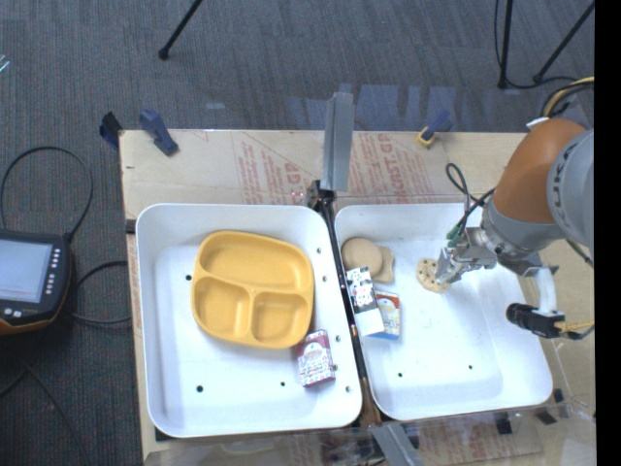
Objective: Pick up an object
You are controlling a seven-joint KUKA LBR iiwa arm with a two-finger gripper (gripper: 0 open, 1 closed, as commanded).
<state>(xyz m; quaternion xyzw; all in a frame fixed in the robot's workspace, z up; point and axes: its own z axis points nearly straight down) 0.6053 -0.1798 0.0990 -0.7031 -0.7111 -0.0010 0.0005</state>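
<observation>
So the claw [448, 270] is parked low in the right bin [466, 377], right at a small round cookie-like piece [427, 273]; whether its fingers are apart or closed can't be made out. Just beyond it a tan lump [363, 254] and small cartons [374, 309] are seen. Further over, a yellow divided plate [254, 287] sits in the left bin [165, 357]. The plywood worktop [243, 168] is set on grey carpet [291, 47].
</observation>
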